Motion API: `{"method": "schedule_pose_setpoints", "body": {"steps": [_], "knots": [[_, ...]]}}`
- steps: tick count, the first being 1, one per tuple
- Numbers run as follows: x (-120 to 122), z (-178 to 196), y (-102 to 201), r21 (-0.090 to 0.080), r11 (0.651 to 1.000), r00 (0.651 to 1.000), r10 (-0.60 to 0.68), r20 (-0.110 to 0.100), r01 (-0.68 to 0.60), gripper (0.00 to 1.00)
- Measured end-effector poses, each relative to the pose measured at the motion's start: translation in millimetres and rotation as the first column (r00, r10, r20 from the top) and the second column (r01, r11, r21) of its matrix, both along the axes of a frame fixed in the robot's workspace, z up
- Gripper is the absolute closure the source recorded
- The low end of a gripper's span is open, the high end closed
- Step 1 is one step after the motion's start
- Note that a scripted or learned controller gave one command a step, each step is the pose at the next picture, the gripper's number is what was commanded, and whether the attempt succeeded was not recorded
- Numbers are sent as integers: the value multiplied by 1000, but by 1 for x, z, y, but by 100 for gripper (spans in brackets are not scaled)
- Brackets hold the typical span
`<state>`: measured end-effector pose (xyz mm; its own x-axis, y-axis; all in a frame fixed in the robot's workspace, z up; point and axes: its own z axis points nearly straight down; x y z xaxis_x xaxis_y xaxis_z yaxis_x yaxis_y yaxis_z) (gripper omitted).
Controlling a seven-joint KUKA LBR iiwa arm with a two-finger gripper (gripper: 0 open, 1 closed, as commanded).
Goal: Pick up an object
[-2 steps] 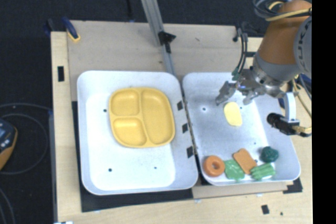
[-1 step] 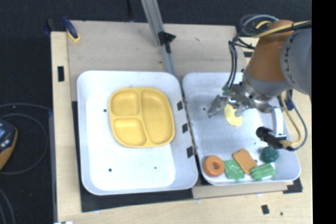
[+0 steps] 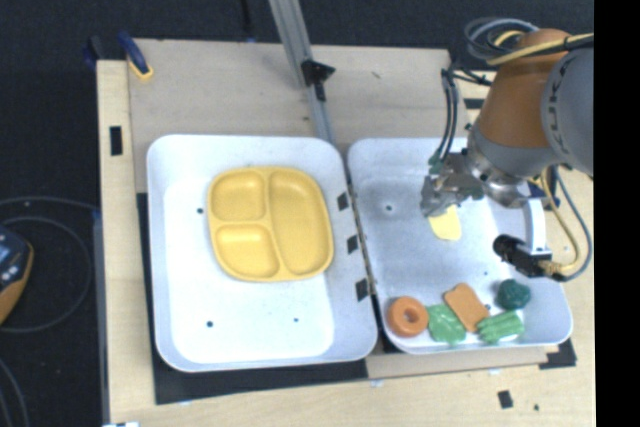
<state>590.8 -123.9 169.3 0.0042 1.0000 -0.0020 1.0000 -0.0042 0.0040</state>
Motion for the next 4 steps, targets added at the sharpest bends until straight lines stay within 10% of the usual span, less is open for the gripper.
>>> {"method": "schedule_pose_setpoints", "body": {"steps": [2,4], "knots": [[-4,78,-4,1,1000,1000,4,1,-4,100],[-21,75,91,3,1000,1000,10,-4,-10,100]]}}
